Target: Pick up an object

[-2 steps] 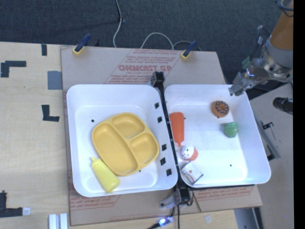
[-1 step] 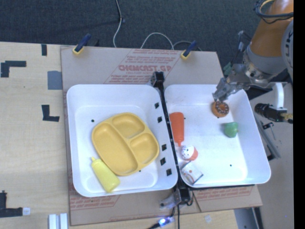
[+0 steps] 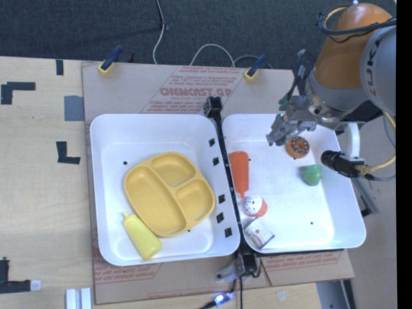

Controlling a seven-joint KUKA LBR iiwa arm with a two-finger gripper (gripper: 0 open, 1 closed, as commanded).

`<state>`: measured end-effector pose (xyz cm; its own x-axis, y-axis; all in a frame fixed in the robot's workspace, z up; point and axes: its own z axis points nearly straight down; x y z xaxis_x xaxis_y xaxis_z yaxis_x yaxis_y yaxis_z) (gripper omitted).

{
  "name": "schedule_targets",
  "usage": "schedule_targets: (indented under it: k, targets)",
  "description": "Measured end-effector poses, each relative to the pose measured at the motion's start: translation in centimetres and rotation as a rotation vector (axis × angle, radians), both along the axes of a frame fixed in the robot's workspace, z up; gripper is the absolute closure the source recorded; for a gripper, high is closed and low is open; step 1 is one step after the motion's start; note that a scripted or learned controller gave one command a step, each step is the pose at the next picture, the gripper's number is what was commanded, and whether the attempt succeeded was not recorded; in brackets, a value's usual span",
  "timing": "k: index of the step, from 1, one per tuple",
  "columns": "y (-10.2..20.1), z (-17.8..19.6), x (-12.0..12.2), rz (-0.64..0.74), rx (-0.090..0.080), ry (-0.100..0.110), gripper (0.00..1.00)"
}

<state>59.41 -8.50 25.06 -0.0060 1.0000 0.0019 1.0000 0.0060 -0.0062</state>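
Note:
My gripper [image 3: 288,132] hangs over the back part of the right bin [image 3: 335,234], its dark fingers pointing down. A round brown-orange object [image 3: 298,147] lies just below and to the right of the fingertips, close to them. A small green object [image 3: 311,174] rests further right on the bin floor. An orange carrot-shaped piece [image 3: 239,171] lies along the right bin's left wall. A small white and orange item [image 3: 253,205] sits below it, and a clear wrapped piece [image 3: 260,236] lies near the front corner.
The left bin [image 3: 106,172] holds a yellow divided plate [image 3: 169,192] and a yellow bottle [image 3: 141,235] at its front. A black divider [image 3: 221,166] runs between the bins. A black-tipped cable fitting [image 3: 341,162] pokes over the right bin's right wall.

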Motion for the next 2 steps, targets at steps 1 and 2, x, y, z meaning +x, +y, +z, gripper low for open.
schedule_targets:
  k: [1, 2]
  targets:
    - [4.0, -1.4, -1.5, -0.001, -0.001, 0.002, 1.00]
    - [8.8, -1.1, -3.6, 0.000, 0.000, 0.001, 1.00]
